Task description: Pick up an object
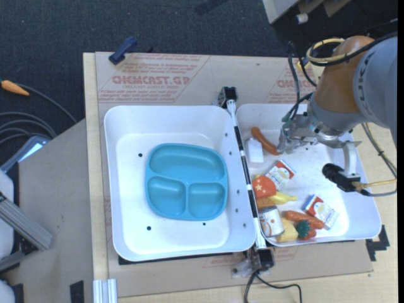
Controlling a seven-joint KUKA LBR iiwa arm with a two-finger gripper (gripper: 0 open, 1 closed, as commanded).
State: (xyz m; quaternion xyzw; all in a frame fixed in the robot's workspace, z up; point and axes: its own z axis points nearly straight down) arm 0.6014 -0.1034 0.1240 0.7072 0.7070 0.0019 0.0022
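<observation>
Cardboard covers the bench under two white bins. At the right bin (372, 223), the gripper (287, 141) is low and partly hidden by the wrist; its opening I cannot tell. An orange sausage (264, 141) lies just beside it.

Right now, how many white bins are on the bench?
2, side by side: the left bin holds a blue divided tray; the right bin holds the small items. None looks hidden.
</observation>
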